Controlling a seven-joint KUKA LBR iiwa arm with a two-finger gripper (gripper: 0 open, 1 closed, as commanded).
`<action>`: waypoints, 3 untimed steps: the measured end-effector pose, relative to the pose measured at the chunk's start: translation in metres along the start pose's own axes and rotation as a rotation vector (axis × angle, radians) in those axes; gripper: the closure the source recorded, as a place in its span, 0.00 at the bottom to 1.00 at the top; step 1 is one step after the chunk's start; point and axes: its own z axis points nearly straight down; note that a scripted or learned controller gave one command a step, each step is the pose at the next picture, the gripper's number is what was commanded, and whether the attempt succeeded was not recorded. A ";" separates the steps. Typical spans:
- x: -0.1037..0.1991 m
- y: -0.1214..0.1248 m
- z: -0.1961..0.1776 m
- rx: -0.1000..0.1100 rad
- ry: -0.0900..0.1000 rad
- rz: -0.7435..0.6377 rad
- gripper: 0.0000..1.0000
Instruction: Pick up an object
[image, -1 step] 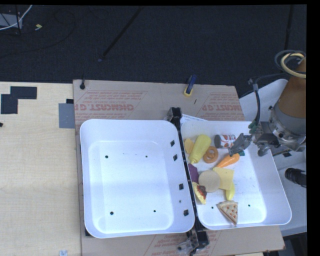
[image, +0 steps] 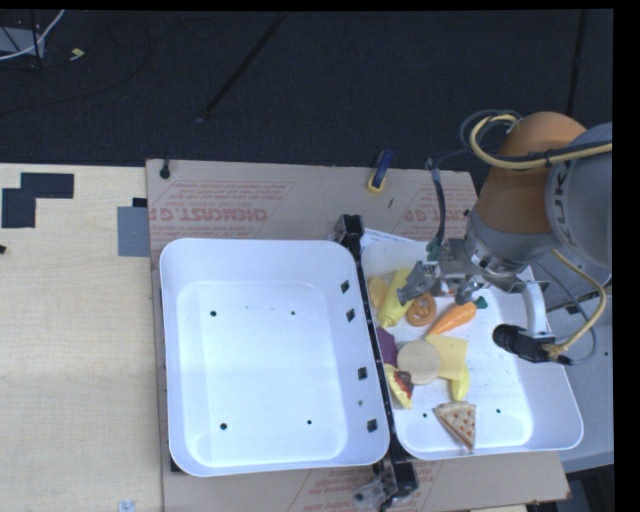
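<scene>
My gripper (image: 441, 292) hangs over the far part of the right bin (image: 540, 420), its two fingers spread apart, so it is open. Just below the fingers lie a small round orange-red piece (image: 421, 310) and an orange carrot (image: 453, 318); neither sits between the fingers. A yellow banana-like piece (image: 394, 296) lies to the left of the gripper. Nearer the front are a round cream bun (image: 418, 361), a yellow cheese slab (image: 454, 356) and a pizza slice (image: 458, 423).
The left bin (image: 180, 300) stands beside the right one, with a black divider (image: 368, 330) between them. A purple piece (image: 386, 346) and a small yellow-red piece (image: 400, 385) lie against the right bin's left wall. A black part (image: 520, 342) of the arm overhangs the bin's right side.
</scene>
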 end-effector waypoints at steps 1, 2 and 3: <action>-0.020 0.039 0.099 0.005 -0.001 0.003 0.00; 0.007 0.042 0.097 0.002 -0.001 0.003 0.00; 0.006 0.042 0.087 0.002 0.000 0.005 1.00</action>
